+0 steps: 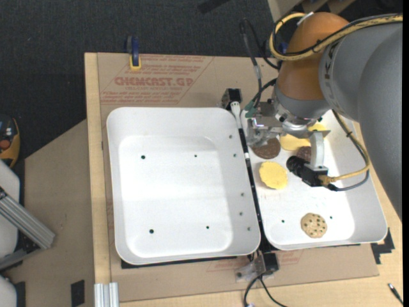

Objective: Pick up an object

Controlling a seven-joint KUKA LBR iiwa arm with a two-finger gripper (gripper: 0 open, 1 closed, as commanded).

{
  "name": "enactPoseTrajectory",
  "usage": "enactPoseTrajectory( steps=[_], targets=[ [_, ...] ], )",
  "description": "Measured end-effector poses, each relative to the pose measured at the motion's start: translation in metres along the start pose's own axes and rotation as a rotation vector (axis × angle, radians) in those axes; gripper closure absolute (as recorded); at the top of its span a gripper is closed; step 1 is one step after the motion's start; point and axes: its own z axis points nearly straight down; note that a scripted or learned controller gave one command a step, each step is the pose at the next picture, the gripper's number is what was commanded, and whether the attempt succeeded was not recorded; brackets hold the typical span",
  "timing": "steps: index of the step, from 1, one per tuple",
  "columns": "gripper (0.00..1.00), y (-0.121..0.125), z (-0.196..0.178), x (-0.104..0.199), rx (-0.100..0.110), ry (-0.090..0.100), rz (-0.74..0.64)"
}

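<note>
Gripper (276, 128) hangs low over the right bin (358, 226), grip cannot be told | brown cookie (266, 149) lies just under it, yellow disc (273, 175) beside, spotted cookie (314, 224) farther off | best way: drop straight onto one piece, squeeze gently.

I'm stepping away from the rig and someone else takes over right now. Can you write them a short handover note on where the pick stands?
Gripper: low over the far end of the right white bin; fingers hidden by the wrist, so no grasp can be confirmed.
Things, all in the right bin: a round brown cookie-like disc just under the gripper, a yellow round piece nearer the camera, a second yellow piece partly under the wrist, and a tan speckled cookie near the front.
Left white bin: beside it.
Done: arm brought over the objects.
Left: grasp one object and lift it.
</note>
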Motion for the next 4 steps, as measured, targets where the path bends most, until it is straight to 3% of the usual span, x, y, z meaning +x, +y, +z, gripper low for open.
enactPoseTrajectory(
  steps=[1, 2, 3, 4],
  targets=[
    [1.00, 0.049, -0.084, -0.108, -0.010, -0.009, 0.015],
    [1.00, 0.075, -0.170, -0.050, -0.009, -0.001, 0.001],
    [1.00, 0.072, -0.219, -0.123, -0.005, -0.006, 0.013],
    [1.00, 0.072, -0.135, -0.047, 0.013, 0.003, 0.000]
  ],
)
